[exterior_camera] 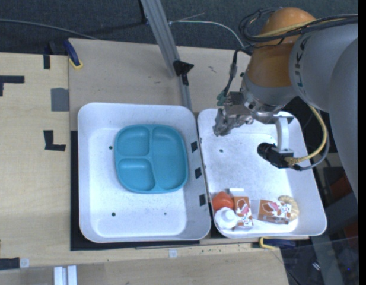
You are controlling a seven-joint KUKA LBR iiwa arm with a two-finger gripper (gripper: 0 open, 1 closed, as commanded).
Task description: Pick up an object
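My gripper (221, 127) hangs over the far left corner of the right bin (257, 165), well away from the objects. Along that bin's near edge lie an orange and white item (224, 202), a small red and white packet (242, 212) and a snack packet with a red and tan print (279, 209). The fingers point down and nothing shows between them. The arm's orange band (277, 40) sits above the wrist.
A teal divided plate (152, 158) lies in the left bin (99, 218). A grey metal pole (165, 37) slants down to the bins' far edge. A black cable fitting (274, 154) hangs over the right bin's middle.
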